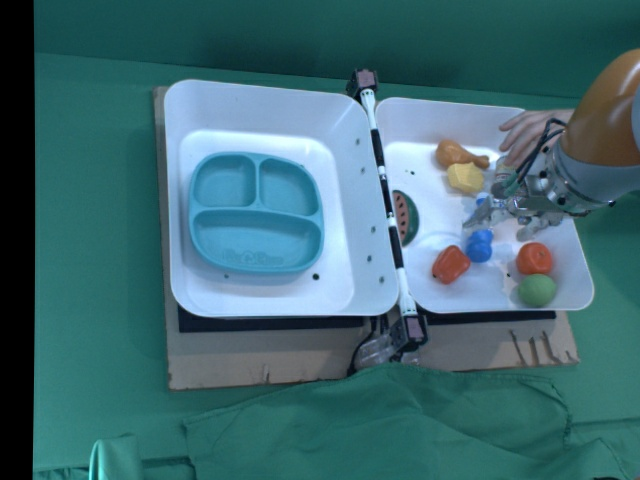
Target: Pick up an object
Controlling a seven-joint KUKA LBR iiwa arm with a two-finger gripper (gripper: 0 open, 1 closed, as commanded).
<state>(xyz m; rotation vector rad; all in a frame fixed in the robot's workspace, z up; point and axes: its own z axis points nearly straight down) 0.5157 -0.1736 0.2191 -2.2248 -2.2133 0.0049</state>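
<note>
Hovering low in right bin (pixel 560 128), gripper (pixel 490 211) sat just above blue toy (pixel 480 246), yellow piece (pixel 465 177) at its 11 o'clock; finger spread: couldn't tell, too blurred; nothing seen gripped. Red pepper (pixel 450 264) at 7 o'clock of blue toy, orange ball (pixel 534 258) and green ball (pixel 537 290) at 4 o'clock; teal plate (pixel 257 213) in left bin (pixel 185 108). Pick judged not done; grasp and lift left.
</note>
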